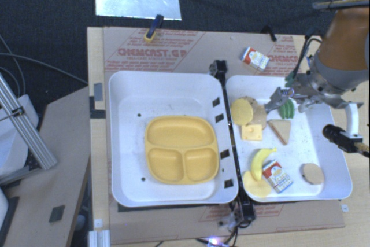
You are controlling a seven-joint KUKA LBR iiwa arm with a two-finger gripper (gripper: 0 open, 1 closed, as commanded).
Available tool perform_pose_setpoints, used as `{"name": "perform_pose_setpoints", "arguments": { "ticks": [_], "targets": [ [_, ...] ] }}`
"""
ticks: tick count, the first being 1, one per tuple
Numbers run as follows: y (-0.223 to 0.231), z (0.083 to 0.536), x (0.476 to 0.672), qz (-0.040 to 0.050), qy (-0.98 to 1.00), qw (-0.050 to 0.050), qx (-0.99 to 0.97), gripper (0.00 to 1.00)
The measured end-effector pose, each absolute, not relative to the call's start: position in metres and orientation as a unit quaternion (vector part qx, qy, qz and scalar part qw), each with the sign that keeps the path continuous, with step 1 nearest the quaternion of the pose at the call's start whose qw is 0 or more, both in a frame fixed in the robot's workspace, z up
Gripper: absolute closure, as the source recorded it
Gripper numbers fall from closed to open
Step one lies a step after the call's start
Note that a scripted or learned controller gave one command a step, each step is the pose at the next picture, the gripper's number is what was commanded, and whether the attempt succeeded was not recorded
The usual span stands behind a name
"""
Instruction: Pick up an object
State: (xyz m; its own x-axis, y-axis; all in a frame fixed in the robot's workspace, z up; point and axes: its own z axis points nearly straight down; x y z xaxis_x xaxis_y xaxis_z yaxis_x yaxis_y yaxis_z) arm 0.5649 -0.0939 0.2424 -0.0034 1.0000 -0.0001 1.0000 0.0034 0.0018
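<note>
Nothing lifted yet. Pincer (283, 100) low in right bin (341, 182), at green object (287, 109) beside cheese slice (252, 132); finger spread impossible to tell. Grasp and lift remaining.

The left bin (121, 142) held a yellow divided tray (181, 148). In the right bin (335, 179), the end effector (284, 100) hung over the far part, right at a green item (287, 109) beside a yellow round piece (243, 111). Nearer lay a cheese square (251, 132), a bread wedge (281, 131), a banana (259, 161), a small red carton (277, 175) and a tan disc (312, 173). Another red carton (255, 58) lay on the surface (173, 49) beyond the bins.
</note>
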Motion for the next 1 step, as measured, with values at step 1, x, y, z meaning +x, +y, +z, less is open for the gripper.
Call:
{"name": "perform_pose_setpoints", "arguments": {
  "ticks": [1],
  "targets": [
    [-0.1564,0.0779,0.5698,-0.0011,0.706,0.001,0.708,0.00]
  ]
}}
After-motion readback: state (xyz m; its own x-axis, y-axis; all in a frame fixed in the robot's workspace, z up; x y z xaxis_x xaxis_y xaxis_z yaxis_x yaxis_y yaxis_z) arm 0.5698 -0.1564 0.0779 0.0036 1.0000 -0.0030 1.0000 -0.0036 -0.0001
